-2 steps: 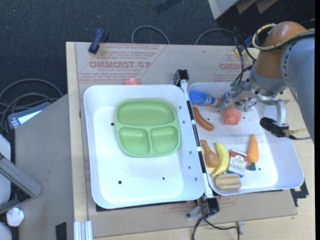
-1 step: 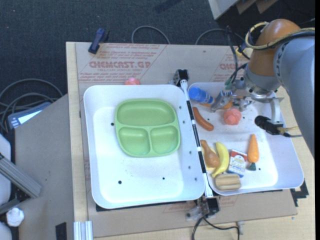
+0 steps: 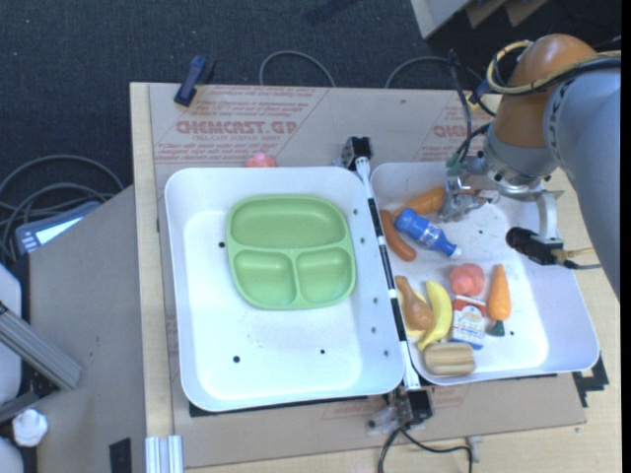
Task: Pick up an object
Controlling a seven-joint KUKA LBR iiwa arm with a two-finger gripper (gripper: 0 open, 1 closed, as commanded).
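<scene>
Camera view, left bin (image 3: 197, 264) holding green tray (image 3: 291, 249), right bin (image 3: 562, 313) with toy food, gripper (image 3: 461, 197) state unclear.

We see an evenly lit scene, bright and diffuse, seemingly from overhead. The two white bins (image 3: 296, 382) come close to washing out, with soft glare across their floors. Left of the bins, the dark floor stays dim and low in detail. The green tray (image 3: 291, 249) inside the left bin casts hardly any shadow. Right of the bins, the arm (image 3: 582, 116) looks soft and slightly blurred. The whole picture is a little grainy, and edges are not crisp.
</scene>
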